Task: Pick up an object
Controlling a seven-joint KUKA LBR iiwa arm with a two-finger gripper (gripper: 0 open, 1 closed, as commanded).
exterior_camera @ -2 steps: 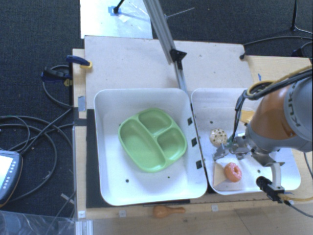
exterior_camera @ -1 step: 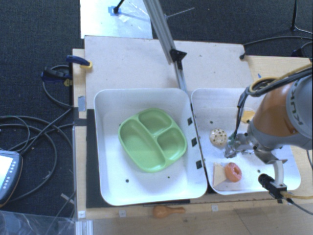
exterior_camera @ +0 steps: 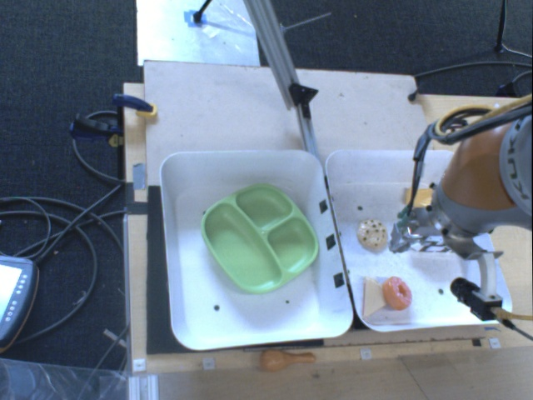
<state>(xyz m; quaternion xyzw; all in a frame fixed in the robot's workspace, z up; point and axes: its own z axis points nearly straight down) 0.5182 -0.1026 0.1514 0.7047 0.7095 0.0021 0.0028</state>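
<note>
Two white bins sit side by side on the bench. We log the left bin (exterior_camera: 179,307) as carrying a green divided plate (exterior_camera: 261,237), which lies flat with its long axis on a diagonal from upper right to lower left; three compartments are visible.

We find the loose objects in the right bin (exterior_camera: 350,182). A round speckled cookie (exterior_camera: 372,234) lies near the bin's middle, with no clear long axis. A pink-orange doughnut (exterior_camera: 397,293) rests near the front wall, overlapping a pale wedge-shaped piece (exterior_camera: 372,299) whose narrow end points toward the front-left corner. A small yellow-orange piece (exterior_camera: 421,197) shows toward the back of the bin, partly hidden by the arm.

We note the arm entering from the right, with the gripper (exterior_camera: 403,240) low over the right bin, just beside the cookie on its right. We cannot tell whether cookie and gripper touch. The fingertip region is small and blurred, so we cannot tell whether the jaws are released or clenched, and we see nothing between them.

Outside the bins, a brown wooden object (exterior_camera: 286,358) lies on the bench's front edge, long axis roughly left to right.
</note>
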